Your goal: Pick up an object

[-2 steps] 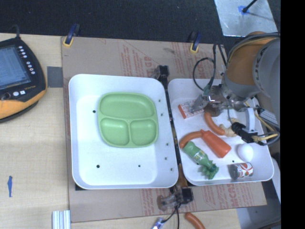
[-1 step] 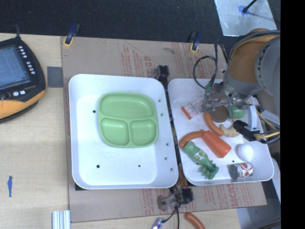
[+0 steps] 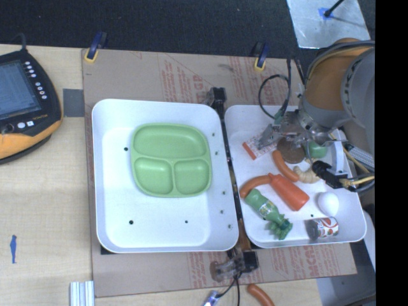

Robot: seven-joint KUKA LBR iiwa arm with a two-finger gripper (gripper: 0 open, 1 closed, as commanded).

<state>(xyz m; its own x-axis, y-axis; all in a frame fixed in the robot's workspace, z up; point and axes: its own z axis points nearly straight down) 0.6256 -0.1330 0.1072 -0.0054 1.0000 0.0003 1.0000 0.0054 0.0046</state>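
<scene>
My gripper (image 3: 285, 137) hangs low over the back of the right bin (image 3: 357, 234), below the arm's grey and orange wrist (image 3: 335, 85). Just left of it lies a flat red and white packet (image 3: 255, 148). A brown round thing (image 3: 292, 152) and an orange sausage (image 3: 284, 165) sit right under the gripper. Nearer the front lie an orange-red carrot-like piece (image 3: 291, 194), a green bottle (image 3: 261, 204), a white egg (image 3: 328, 203) and a small red and white can (image 3: 323, 227). Whether anything sits in the gripper is hidden.
The left bin (image 3: 115, 222) holds a green divided plate (image 3: 171, 159). A control pendant (image 3: 22, 104) lies at the bench's far left. Black cables (image 3: 274, 88) loop behind the right bin. Blue clamps (image 3: 95, 45) pin the cardboard at the back edge.
</scene>
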